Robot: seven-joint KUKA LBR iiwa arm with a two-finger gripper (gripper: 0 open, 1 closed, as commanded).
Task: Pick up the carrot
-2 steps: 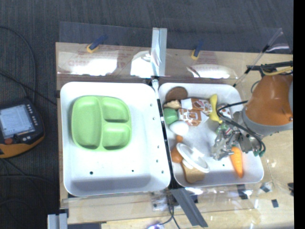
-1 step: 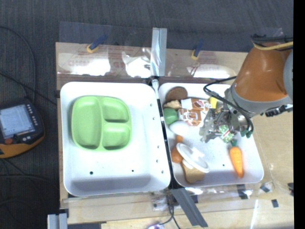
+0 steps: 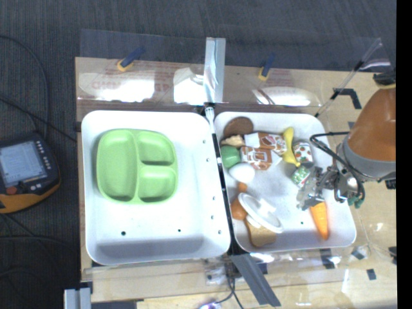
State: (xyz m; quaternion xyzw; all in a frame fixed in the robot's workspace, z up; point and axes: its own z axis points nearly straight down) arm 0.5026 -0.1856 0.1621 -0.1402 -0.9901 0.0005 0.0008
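We find the carrot [image 3: 320,219] lying in the right bin [image 3: 335,240], near-right corner, not lifted. The gripper [image 3: 311,195] hangs just above its far end; finger state unclear. Grasp and lift remain.

Grey arm w/ orange band from right, end effector [image 3: 313,195] angled down-left.

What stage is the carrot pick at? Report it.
Done: the arm has reached into the right bin, and the gripper sits right at the top end of the carrot. In hand: closing in on the carrot, which lies on the bin floor near the right wall. Left: a confirmed grasp and the lift; whether anything is gripped cannot be told from this view.
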